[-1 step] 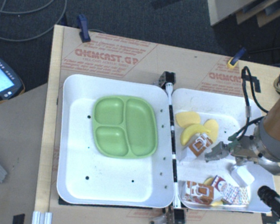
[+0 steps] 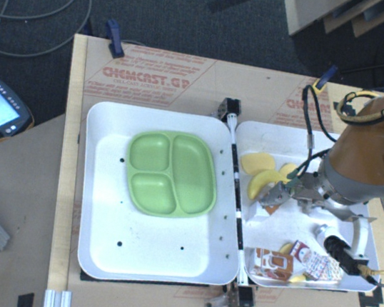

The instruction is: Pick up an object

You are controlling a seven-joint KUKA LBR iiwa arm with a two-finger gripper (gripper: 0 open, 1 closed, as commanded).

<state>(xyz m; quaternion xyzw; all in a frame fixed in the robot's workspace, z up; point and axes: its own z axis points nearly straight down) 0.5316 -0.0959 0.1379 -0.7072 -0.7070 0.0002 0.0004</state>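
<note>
The printed packets (image 2: 297, 263) are lying nearest; the claw (image 2: 277, 194) is reaching among the yellow pieces (image 2: 259, 165), its grip perhaps closing — I cannot tell; lifting comes next.

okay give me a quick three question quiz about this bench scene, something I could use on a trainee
1. True or false: the green divided plate lies in the right bin.
2. Which bin is the gripper over?
A. left bin
B. right bin
C. neither
3. Fill in: the yellow pieces lie near the right bin's ____ end in the camera view (top/bottom).

Key:
1. False; it lies in the left bin.
2. B
3. top; the printed packets lie at the bottom end.
</note>
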